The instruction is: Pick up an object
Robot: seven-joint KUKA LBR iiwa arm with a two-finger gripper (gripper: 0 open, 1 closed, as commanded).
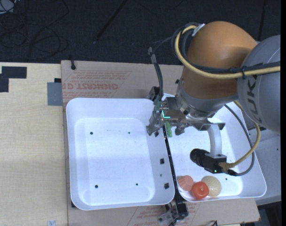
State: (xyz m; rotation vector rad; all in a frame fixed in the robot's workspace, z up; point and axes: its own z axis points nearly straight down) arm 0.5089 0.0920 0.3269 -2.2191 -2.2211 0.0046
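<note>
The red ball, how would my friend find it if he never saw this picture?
Look at the right bin, the one under the grey and orange arm. Three small round things huddle in its near corner. The red ball sits in the middle, between a pale pink piece and a cream ball, and it is the brightest of the three.

red ball, cream ball, pink piece, clustered, right bin's near edge
</note>
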